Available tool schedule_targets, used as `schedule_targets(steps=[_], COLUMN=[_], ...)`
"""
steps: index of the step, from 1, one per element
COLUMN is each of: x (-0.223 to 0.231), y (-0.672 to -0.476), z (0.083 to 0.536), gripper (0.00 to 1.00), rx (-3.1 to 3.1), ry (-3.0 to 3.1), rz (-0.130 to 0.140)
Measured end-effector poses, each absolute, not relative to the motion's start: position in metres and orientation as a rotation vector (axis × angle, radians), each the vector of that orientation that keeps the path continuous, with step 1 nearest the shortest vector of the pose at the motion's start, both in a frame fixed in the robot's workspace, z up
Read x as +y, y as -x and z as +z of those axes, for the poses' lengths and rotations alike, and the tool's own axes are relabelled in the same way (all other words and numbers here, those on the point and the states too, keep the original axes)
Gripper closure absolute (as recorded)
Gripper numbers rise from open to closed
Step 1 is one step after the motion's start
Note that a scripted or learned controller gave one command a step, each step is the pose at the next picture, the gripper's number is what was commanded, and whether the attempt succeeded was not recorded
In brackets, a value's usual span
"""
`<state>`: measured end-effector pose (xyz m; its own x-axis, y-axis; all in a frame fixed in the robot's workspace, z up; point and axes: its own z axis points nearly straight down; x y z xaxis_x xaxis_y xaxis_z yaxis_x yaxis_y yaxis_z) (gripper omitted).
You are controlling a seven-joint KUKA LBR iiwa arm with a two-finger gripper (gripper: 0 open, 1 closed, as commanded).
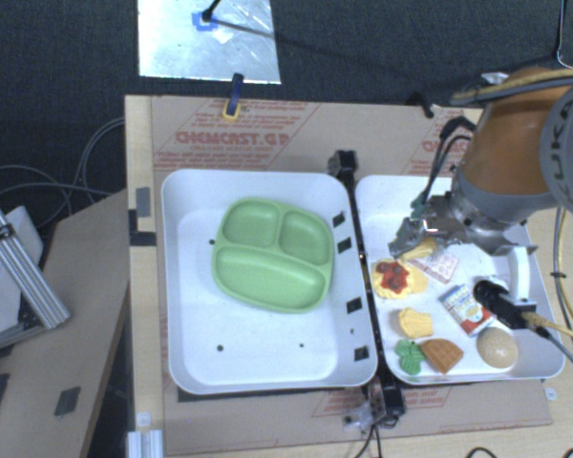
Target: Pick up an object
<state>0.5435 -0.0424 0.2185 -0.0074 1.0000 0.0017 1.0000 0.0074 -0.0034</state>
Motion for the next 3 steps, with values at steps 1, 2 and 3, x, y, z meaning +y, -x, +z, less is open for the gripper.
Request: schedule_targets(steps=[1, 2, 3], x=[-0.032, -0.028, -0.026], y=[-0.545, -0.542, -0.546], z=[0.215, 0.215, 0.233], gripper=[1.00, 1.00, 1.00], rx=[-2.229, -2.228, -2.230], ry=[2.214, 2.213, 2.214], rz=[-0.001, -0.001, -0.003])
